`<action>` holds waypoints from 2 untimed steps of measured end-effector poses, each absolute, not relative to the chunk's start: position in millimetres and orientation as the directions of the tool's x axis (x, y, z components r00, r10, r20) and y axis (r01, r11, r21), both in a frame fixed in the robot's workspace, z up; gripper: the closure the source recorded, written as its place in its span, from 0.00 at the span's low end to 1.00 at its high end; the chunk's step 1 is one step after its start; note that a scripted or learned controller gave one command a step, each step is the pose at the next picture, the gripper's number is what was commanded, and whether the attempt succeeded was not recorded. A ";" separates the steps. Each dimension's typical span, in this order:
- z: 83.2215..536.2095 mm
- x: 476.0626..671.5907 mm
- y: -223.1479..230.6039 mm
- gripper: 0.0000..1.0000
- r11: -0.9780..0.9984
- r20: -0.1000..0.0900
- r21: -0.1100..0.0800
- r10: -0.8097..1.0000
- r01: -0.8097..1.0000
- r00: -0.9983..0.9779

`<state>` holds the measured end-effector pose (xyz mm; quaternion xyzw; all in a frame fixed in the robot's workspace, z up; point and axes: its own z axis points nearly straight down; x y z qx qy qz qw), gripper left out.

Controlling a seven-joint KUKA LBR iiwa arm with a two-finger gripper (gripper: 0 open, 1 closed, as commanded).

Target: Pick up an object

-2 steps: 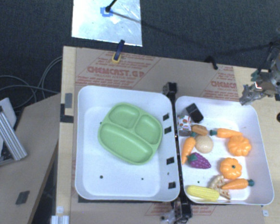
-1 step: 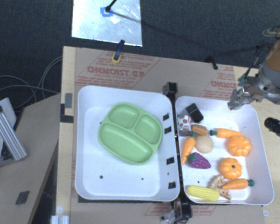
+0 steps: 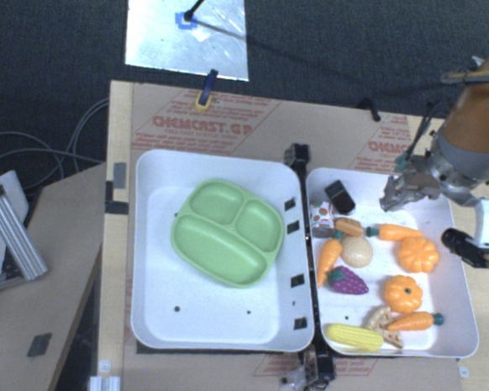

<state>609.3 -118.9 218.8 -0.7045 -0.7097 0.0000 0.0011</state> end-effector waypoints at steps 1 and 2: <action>230.3 574.5 -85.6 1.00 0.008 0.002 0.000 1.000 1.000 -0.008; 228.0 556.9 -43.9 1.00 0.008 0.002 -0.001 1.000 1.000 -0.008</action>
